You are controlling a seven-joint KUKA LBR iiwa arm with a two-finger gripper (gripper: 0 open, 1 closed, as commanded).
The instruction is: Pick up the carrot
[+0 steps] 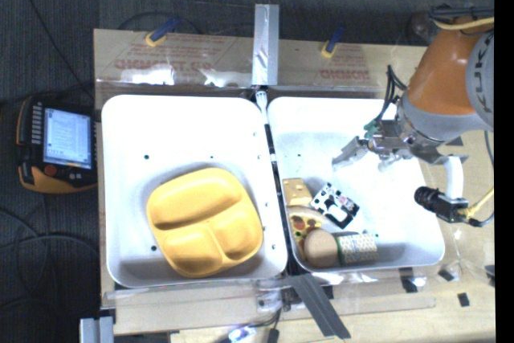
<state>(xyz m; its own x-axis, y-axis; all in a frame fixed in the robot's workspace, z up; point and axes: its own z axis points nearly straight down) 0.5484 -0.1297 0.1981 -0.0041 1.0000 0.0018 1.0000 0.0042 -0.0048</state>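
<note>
Plainly, two white bins: the left bin [128, 173] has one yellow divided tray [206, 219]; the right bin [401, 197] has several small items [329, 229], none recognisable as a carrot. The gripper [371, 150] hangs above; jaw state unclear.

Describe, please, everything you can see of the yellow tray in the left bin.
The yellow tray is a rounded, glossy piece that looks like moulded plastic, divided by raised ridges into three shallow compartments: one long one along its upper side and two smaller ones below. It lies flat, open side up, turned at a slant, in the lower middle of the left bin. Nothing lies in its compartments. Its lower right edge comes close to the bin's wall; whether they touch I cannot tell.
</note>
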